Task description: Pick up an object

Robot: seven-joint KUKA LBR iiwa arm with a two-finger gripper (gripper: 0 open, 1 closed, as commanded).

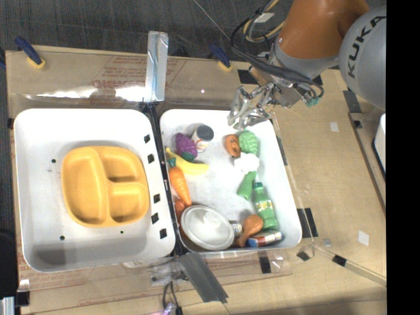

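Note:
My gripper (247, 112) hangs over the far right corner of the right bin (287, 195), just above a green broccoli-like toy (249, 141) and an orange toy (231, 145). Nothing shows in its grasp. The same bin holds purple grapes (186, 145), a banana (188, 165), a carrot (180, 186), a small grey can (205, 133), a white lump (248, 163), a green bottle (264, 207), a metal bowl (207, 227) and a brown drumstick (250, 226).
The left bin (33, 136) holds a yellow divided tray (105, 184). A silver tape strip (157, 64) stands at the back, above the wall between the bins. Cables trail behind the orange-banded wrist (315, 18). Bare bench lies to the right of the bins.

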